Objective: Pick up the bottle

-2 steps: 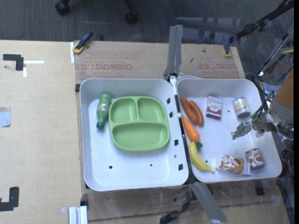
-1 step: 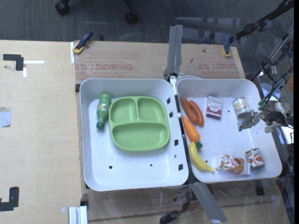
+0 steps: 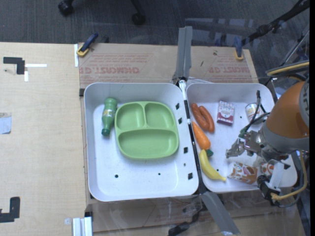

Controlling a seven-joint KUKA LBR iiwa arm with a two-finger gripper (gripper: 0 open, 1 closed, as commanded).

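camera view:
bottle (image 3: 108,115): green, glossy plastic, lying on its side in the left bin (image 3: 98,181), left of centre frame; long axis runs nearly top to bottom of the frame, narrow cap end toward the bottom, rounded fat end toward the top.
neighbour: just beside the left rim of the green tray (image 3: 146,130), a smooth three-compartment plate with rounded corners.
gripper (image 3: 239,149): metal, over the right bin (image 3: 236,93) at lower right; open or closed, cannot tell.
right bin contents: sausages (image 3: 203,117), carrot (image 3: 201,137), curved yellow banana (image 3: 210,166), small red box (image 3: 226,112), crinkled snack packet (image 3: 243,172).
arm (image 3: 290,119): grey with orange band, right edge.
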